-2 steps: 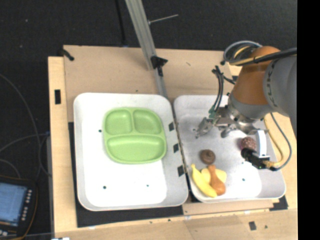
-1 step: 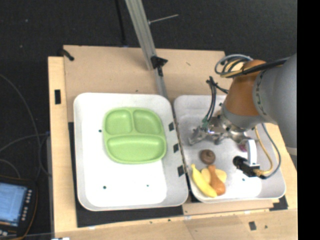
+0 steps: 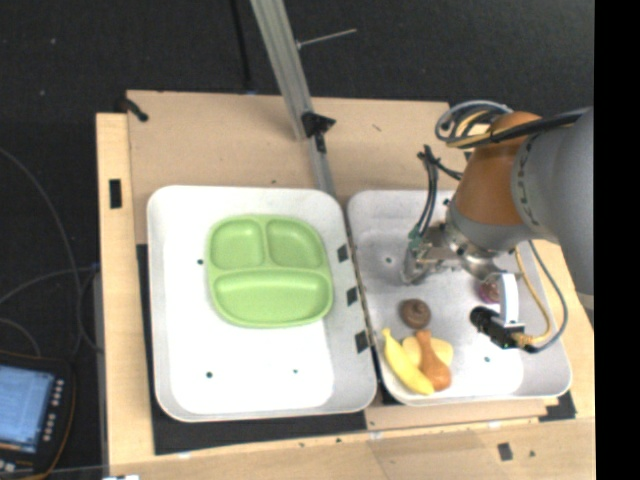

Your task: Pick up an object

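Bins (image 3: 180, 388) – two; green tray (image 3: 269, 271) one, brown ball (image 3: 415, 313) one; tool (image 3: 415, 265) state unclear.

No readable text, no labels, no brands, no numbers (nothing legible on any surface)

Both bins look like smooth white plastic, slight sheen — left bin (image 3: 180, 368), right bin (image 3: 540, 373). Green divided tray (image 3: 270, 271): matt plastic. Bench top (image 3: 210, 138) reads as plain matt board, wood-like. Slanted pole (image 3: 285, 53) — brushed metal. Arm's orange band (image 3: 492, 183) smooth, semi-gloss.
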